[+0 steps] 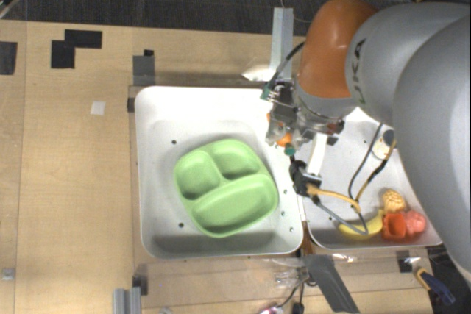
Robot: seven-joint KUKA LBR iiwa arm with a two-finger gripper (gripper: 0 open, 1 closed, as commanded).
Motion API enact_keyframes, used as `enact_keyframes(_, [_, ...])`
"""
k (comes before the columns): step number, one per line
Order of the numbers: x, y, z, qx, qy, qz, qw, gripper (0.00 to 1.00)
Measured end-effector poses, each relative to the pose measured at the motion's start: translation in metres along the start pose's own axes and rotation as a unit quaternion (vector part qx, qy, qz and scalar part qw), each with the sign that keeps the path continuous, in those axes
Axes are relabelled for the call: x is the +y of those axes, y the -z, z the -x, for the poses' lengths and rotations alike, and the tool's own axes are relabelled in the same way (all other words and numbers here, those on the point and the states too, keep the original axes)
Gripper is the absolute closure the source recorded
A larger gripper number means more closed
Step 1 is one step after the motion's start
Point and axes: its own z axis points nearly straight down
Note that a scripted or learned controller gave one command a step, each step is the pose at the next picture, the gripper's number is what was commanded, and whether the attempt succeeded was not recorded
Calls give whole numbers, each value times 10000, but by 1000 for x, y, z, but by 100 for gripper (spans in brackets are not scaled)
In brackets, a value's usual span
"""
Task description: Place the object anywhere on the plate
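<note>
the grey arm [412, 77] with its orange band [331, 48] reaches in from the right, with dark lettering on its side too foreshortened to read. the left white bin [151, 158] holds a green divided plate [224, 187] bearing no label. the right bin [346, 158] has a banana [360, 228], a red object [403, 224] and a small yellowish piece [392, 198] in its near corner. the gripper [283, 136] hangs over the divide between bins; i cannot tell how its tool end stands.

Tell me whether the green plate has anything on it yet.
Empty. All three compartments of the green plate show bare green, and the banana lies in the right bin.
</note>
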Motion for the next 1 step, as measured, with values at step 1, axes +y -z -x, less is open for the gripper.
enact_keyframes(1, [-81, -94, -25, -6, 920, -13, 9958, 100])
